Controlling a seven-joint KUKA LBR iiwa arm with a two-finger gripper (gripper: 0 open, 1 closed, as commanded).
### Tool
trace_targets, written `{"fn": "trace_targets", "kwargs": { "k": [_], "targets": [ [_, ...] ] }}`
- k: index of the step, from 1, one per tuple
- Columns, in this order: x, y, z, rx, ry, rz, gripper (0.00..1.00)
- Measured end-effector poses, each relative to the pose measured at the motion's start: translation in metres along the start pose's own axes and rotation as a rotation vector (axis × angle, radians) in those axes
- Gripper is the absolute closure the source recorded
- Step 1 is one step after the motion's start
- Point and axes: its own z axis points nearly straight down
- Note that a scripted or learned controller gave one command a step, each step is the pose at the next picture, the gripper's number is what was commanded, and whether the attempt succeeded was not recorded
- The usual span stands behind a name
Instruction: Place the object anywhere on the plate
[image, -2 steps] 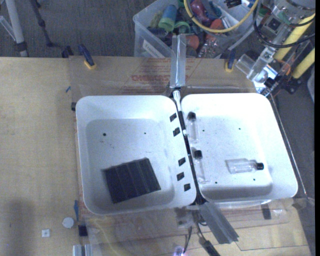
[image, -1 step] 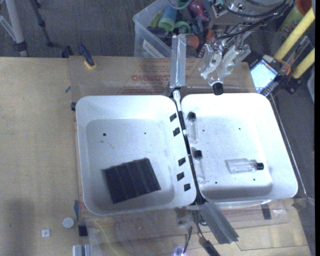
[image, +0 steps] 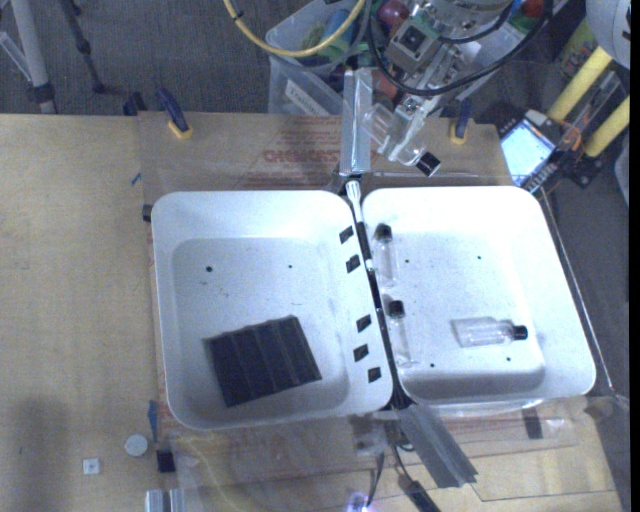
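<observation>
In the camera view we see two white bins side by side. A small clear bottle (image: 487, 332) with a black cap lies on its side in the right bin (image: 560, 290). A dark ridged plate (image: 262, 360) lies flat in the left bin (image: 170, 300). The gripper (image: 405, 125) hangs above the far edge; we cannot tell how it stands.

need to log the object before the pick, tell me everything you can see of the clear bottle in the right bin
The clear bottle is small, of see-through plastic or glass by its look, with a black cap on its right end. It lies on its side on the floor of the right bin, toward the near right corner, long axis roughly left to right. Nothing but the bin touches it.
</observation>
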Motion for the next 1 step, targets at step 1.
{"fn": "trace_targets", "kwargs": {
  "k": [1],
  "targets": [
    [0.0548, 0.0528, -0.0003, -0.005, -0.002, -0.143, 1.0]
  ]
}}
